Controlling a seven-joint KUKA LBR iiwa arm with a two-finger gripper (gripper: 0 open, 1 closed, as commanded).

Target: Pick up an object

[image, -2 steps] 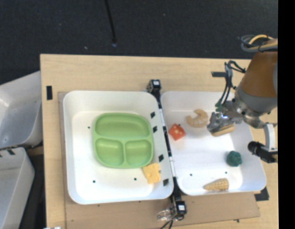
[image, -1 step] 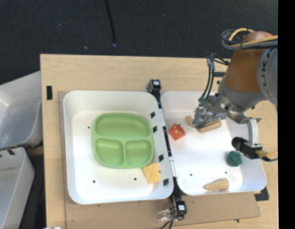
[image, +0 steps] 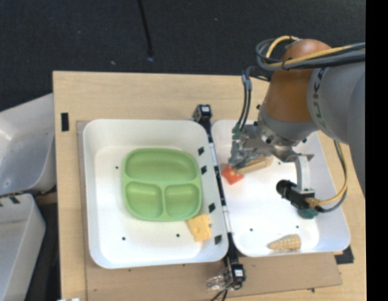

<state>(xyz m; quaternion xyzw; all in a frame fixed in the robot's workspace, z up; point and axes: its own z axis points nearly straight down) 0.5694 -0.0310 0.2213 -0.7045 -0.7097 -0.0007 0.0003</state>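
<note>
Right bin (image: 328,231): jaws low, just beside orange block (image: 232,175).

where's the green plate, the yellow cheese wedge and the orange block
green plate (image: 161,184), camera view, the ridge where its compartments meet
yellow cheese wedge (image: 200,227), camera view, middle of its top face
orange block (image: 232,175), camera view, its top face

Pale wooden bench (image: 143,96) on dark speckled floor (image: 87,24), evenly lit.

Probably a robotics lab, wooden bench (image: 150,86), twin white bins (image: 96,168), cabled arm (image: 319,86)
</note>
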